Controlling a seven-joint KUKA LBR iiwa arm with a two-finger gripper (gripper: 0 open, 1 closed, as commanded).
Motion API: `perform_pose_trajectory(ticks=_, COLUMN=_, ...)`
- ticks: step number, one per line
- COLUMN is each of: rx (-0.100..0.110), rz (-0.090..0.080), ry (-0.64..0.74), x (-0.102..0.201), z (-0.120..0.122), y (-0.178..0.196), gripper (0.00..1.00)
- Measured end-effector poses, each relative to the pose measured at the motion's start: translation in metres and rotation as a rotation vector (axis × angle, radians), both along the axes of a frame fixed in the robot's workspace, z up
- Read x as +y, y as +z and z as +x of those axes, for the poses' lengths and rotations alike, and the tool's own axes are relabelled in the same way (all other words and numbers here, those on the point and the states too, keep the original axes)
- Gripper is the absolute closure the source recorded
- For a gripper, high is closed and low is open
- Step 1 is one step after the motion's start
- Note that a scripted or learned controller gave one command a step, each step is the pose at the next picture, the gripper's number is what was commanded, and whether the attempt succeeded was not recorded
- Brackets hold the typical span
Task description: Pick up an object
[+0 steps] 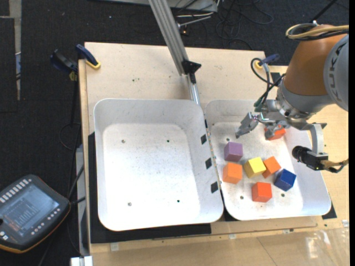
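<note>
My gripper hangs over the back of the right bin, with its fingers spread open and nothing seen between them. A red-orange block lies right beside the right-hand finger and is partly hidden by the wrist. Nearer the front, loose blocks lie in a cluster: purple, orange, yellow, a second orange, blue and red-orange. The purple block sits just below and left of the left finger.
The left bin stands beside the right one, and their walls meet at the middle. A slanted metal pole comes down to the bins' back junction. A black fitting on the arm hangs over the right bin's right side.
</note>
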State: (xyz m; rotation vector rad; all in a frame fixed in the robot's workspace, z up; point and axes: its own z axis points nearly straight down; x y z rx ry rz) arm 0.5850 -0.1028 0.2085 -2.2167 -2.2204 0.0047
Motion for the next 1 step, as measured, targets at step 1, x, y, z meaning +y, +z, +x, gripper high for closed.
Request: perform_pose_trajectory(ticks=1, rx=-0.005, rz=-0.001, ry=-0.001, x=-0.0004, z=0.0010, y=0.0029, gripper=0.00)
